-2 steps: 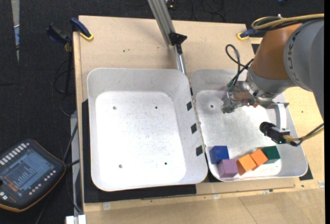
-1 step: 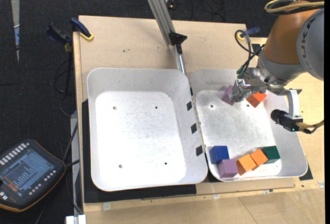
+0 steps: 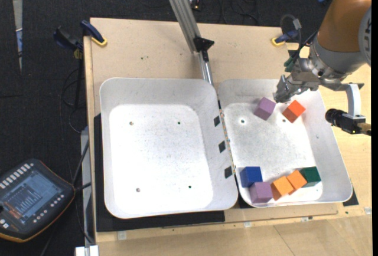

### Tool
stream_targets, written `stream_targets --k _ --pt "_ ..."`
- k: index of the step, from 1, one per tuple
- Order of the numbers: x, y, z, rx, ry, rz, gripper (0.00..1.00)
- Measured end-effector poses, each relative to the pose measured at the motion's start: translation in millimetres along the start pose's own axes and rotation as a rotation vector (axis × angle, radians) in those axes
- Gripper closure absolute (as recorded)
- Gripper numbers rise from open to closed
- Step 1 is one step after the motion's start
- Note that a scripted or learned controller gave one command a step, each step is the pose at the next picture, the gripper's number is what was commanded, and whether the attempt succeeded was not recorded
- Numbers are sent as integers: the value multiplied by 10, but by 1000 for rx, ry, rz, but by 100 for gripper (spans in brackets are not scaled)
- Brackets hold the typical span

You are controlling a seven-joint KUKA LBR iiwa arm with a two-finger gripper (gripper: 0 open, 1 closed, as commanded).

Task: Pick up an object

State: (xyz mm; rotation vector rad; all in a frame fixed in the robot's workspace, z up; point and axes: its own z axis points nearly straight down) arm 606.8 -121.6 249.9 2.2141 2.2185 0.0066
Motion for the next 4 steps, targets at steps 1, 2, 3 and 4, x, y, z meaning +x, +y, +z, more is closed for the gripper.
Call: stream_targets --k 1,2,3,4 --pt "1 7 -42 6 1 0 100" --pt "528 -76 -105 7 4 -6 100" --pt "1042 -239 61 11 4 -6 100" --pt "1546 -449 56 10 4 -7 100"
